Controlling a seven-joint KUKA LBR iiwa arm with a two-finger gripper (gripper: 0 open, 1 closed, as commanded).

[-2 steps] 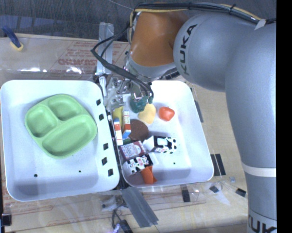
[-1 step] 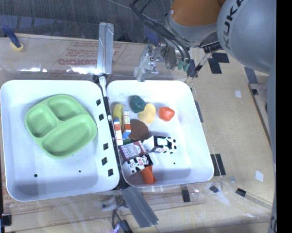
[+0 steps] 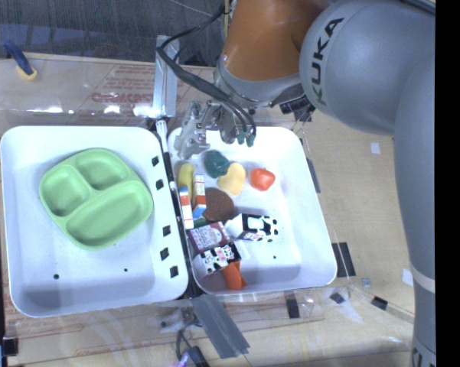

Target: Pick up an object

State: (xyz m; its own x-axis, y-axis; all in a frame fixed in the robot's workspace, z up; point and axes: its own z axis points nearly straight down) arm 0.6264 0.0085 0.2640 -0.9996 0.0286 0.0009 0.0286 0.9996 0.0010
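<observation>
The right bin (image 3: 306,243) holds several small items. Among them are a dark teal lump (image 3: 216,162), a pale yellow piece (image 3: 232,179), a red-orange piece (image 3: 262,178), a banana (image 3: 186,176), a brown lump (image 3: 218,203) and a black-and-white toy (image 3: 259,226). My gripper (image 3: 220,132) hangs over the bin's far edge, just behind the teal lump. Nothing shows in its grasp. The grey arm with its orange band comes in from the upper right.
A maroon packet (image 3: 209,238), a second black-and-white item (image 3: 216,258) and an orange piece (image 3: 233,276) crowd the right bin's near left corner. A green divided plate (image 3: 97,197) lies in the left bin (image 3: 30,281). The bins' shared wall (image 3: 171,228) runs between them.
</observation>
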